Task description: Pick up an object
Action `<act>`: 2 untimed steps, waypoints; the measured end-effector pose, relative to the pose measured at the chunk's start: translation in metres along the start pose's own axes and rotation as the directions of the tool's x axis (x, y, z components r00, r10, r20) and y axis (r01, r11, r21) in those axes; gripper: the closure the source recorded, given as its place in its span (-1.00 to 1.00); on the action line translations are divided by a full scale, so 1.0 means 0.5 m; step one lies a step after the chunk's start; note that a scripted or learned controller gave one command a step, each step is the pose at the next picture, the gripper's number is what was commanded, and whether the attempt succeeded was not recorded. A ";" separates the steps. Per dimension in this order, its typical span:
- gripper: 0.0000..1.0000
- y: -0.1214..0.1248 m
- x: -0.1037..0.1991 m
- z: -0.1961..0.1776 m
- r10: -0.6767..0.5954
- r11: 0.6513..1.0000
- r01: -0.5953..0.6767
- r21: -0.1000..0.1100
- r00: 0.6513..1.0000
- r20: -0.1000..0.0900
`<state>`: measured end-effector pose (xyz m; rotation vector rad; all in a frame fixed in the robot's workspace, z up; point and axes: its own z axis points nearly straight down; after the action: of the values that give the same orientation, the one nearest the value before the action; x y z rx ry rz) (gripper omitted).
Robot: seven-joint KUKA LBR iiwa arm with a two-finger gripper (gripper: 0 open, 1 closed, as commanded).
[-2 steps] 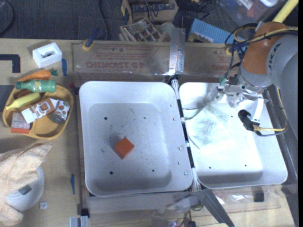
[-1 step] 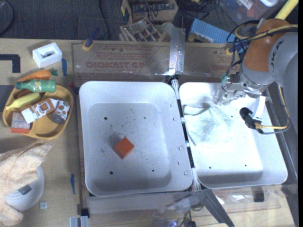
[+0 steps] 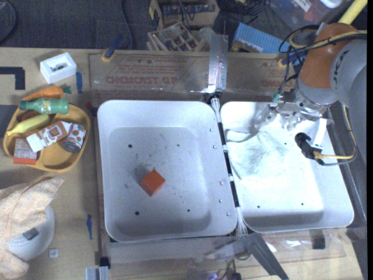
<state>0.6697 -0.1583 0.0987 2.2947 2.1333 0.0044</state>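
I see the orange block (image 3: 152,182) on the left bin (image 3: 116,121) floor, left of centre, corners turned diamond-wise; no long axis is discernible. The gripper (image 3: 278,112) sits over the right bin (image 3: 338,214) at its upper edge, blurred; I cannot tell its state.

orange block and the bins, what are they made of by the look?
Orange block: matte, flat colour, crisp edges, no shine; looks like painted wood or foam, cannot tell which. Left bin and right bin: smooth white with rounded moulded corners and a soft sheen, likely plastic; the floors show grey scuffs and specks.
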 end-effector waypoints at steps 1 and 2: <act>-1.00 0.005 -0.121 -0.161 -0.064 0.998 0.064 0.003 0.998 -0.001; -1.00 0.006 -0.113 -0.201 -0.143 0.990 0.143 0.001 0.990 0.000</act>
<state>0.6678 -0.2145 0.1994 2.1363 2.2932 0.0021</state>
